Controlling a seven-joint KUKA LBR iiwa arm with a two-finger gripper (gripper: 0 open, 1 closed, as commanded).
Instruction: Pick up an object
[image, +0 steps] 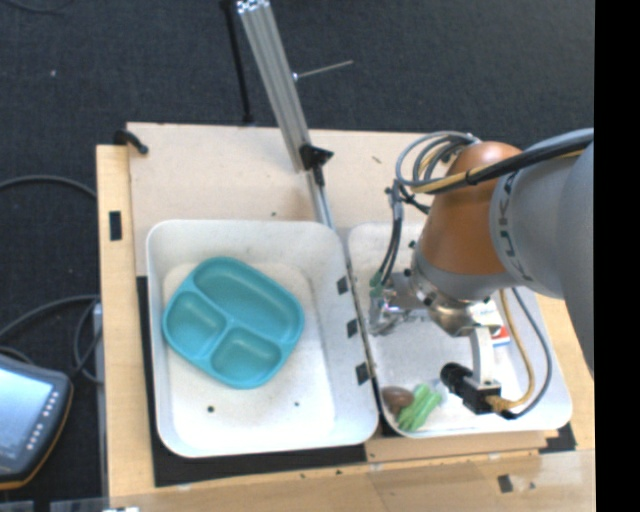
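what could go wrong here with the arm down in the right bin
1. The green object and the brown one lie touching in the right bin's near corner, tight against its wall, so a grasp may catch both or neither.
2. The arm works close to the wall shared with the left bin; a sideways move might bump it.
3. The cables loop low over the bin and might snag.
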